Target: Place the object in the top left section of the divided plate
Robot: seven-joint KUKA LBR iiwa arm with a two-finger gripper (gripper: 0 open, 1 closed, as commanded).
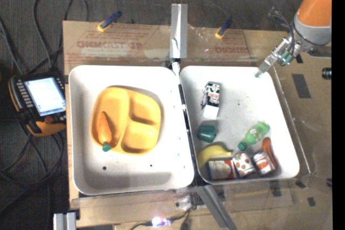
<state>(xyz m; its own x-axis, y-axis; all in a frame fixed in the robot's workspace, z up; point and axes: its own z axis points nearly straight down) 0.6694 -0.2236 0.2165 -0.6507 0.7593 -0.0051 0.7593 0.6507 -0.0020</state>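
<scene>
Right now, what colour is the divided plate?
Yellow: the divided plate in the left bin, seen in the camera view.

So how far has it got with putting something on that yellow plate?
A carrot already lies in the left long section of the yellow divided plate. Nothing appears to be in hand: the gripper hangs at the right bin's far corner. Left to do: the plate's top left section looks bare, and the banana and cans sit unmoved.

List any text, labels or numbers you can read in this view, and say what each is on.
Red print on the cardboard sheet: there, but too blurred to read.
Handheld screen: glare, nothing legible.
Labels on the cans and the black-and-white box: too small to read.
</scene>
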